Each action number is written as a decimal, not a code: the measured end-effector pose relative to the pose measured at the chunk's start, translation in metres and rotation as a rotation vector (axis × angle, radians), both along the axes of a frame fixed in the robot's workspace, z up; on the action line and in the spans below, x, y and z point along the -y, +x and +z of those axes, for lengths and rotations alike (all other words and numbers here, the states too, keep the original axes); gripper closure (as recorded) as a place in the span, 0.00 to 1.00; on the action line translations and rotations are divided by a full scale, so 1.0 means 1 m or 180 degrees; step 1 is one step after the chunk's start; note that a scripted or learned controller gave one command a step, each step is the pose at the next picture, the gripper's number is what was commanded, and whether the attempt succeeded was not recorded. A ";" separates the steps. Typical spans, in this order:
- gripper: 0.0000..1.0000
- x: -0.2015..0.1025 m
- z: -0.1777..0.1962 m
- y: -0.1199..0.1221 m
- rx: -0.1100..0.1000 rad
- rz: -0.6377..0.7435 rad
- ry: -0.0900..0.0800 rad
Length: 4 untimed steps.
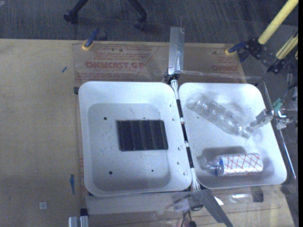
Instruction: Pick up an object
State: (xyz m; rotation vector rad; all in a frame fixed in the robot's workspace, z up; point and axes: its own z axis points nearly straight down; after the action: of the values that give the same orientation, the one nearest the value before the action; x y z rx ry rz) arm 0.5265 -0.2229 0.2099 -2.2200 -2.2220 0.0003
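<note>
Two white bins sit side by side on the tan bench (33,126). The left bin (87,126) holds one thing, a dark ribbed rectangular pad (142,135) lying flat near the middle of its floor, its ridges running near to far. The right bin (279,169) holds two bottles. One is a clear plastic bottle (218,115) lying on its side in the far half, slanting from the far left down toward the right wall. The other is a bottle with a red cross-hatched label (234,163) and a blue cap, lying on its side in the near half, cap pointing left; the two bottles lie apart. At the right wall of this bin, just beside the lower right end of the clear bottle, a small grey metal shape appears to be the gripper (266,117). It is blurred and small, so I cannot tell whether it is released or clenched, nor whether it touches the clear bottle; nothing can be seen held in it.
</note>
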 end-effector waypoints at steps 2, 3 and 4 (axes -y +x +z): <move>0.00 -0.033 -0.122 0.064 0.0019 0.0149 -0.0004; 0.00 -0.076 -0.071 0.039 -0.0001 0.0247 0.0002; 0.00 -0.029 -0.121 0.007 0.0054 0.1020 -0.0019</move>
State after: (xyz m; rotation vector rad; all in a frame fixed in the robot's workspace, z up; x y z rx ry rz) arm 0.5333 -0.1943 0.0891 -1.8464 -2.5610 -0.0118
